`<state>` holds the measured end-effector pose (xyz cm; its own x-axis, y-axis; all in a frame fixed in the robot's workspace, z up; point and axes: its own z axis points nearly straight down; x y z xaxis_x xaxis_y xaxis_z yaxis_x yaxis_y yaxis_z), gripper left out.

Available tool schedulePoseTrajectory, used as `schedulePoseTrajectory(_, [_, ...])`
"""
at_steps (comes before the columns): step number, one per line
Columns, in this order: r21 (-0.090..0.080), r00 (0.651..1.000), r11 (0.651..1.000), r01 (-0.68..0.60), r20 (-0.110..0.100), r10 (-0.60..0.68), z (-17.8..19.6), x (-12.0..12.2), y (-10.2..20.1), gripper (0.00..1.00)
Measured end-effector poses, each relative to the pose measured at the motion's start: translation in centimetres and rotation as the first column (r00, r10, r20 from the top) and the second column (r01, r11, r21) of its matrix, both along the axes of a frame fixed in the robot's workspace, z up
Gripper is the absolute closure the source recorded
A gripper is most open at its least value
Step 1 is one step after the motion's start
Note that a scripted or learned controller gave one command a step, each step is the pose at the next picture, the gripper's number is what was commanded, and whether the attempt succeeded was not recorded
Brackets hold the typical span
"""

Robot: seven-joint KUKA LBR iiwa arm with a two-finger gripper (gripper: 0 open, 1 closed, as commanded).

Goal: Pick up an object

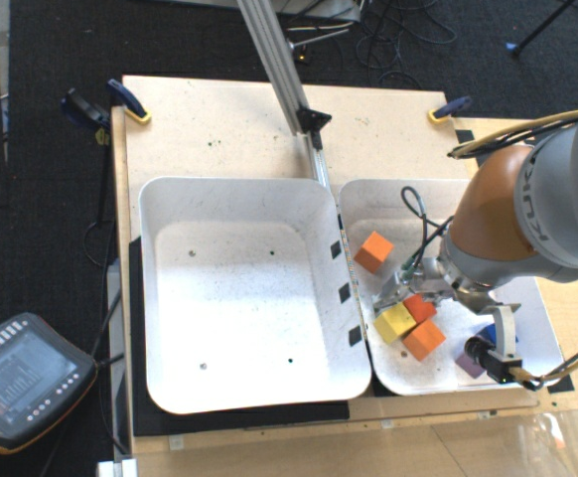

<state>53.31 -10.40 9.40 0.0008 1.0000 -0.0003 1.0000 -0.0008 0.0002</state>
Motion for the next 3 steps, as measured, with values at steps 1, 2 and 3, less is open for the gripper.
schedulePoseTrajectory(1, [0.0,1.0,1.0,0.0,0.002,0.0,1.2,0.1,0.0,1.0])
schedulePoseTrajectory(2, [-0.001,1.0,1.0,-0.002,0.007,0.002,7.4,0.4,-0.5,1.0])
schedulePoseTrajectory(3, [-0.002,1.0,1.0,-0.004,0.008,0.004,13.7,1.1,-0.6,1.0])
